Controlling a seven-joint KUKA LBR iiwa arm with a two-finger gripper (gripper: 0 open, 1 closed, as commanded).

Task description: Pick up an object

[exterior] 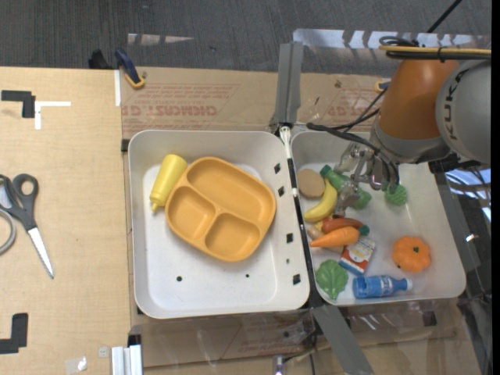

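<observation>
Gripper [361, 180] observed low inside the right bin [445, 287], in that bin's upper middle, hanging from the grey and orange arm [426, 92]. Whether its metal parts are spread or pressed together cannot be told at this angle, and no item is visibly pinched. A green toy [348, 190] lies directly at the gripper, touching or just beside it; contact cannot be confirmed.

Remaining contents, placed relative to the gripper: a yellow banana [323, 203] just left and below; a tan round piece [312, 183] left of it, next to the banana; a carrot [337, 235] below; a small green piece [397, 195] just right; an orange pumpkin [412, 254] lower right; a small carton [358, 255] below the carrot; a green leafy piece [331, 278] and a blue bottle [379, 287] near the bin's front wall.

Left bin [211, 299], well left of the gripper, holds a yellow divided plate [217, 207] and a yellow bottle [166, 180] touching the plate's left edge.
</observation>
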